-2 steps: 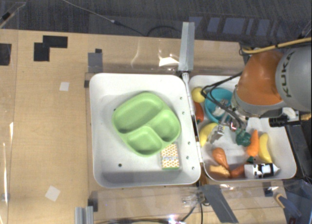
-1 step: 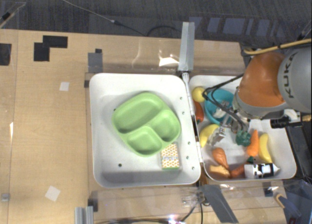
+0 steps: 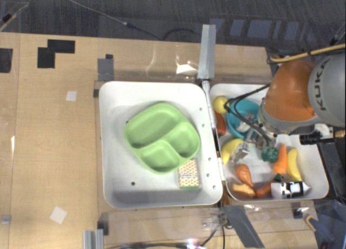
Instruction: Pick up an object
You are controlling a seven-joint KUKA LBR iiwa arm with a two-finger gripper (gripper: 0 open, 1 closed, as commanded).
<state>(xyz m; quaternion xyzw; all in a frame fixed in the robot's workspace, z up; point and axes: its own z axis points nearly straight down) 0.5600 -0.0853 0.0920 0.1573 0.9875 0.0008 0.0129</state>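
The right bin (image 3: 322,185) holds a heap of toy food. In it lie a yellow lemon (image 3: 220,104), a teal bowl (image 3: 239,117), a yellow piece (image 3: 231,148), a drumstick (image 3: 244,174), a bread piece (image 3: 243,190), a brown sausage (image 3: 263,190), an orange carrot (image 3: 281,159), a banana (image 3: 293,164) and a white-and-black bottle (image 3: 289,189). My gripper (image 3: 250,146) hangs low over the middle of this bin, between the yellow piece and a small teal object (image 3: 268,155). Its tips are just above the drumstick. I see nothing clearly held.
The left bin (image 3: 116,188) holds a green divided plate (image 3: 162,137) and a small patterned box (image 3: 188,175) at its front right. A red item (image 3: 221,126) lies against the divider wall between the bins. The arm's orange band (image 3: 289,93) covers the right bin's back part.
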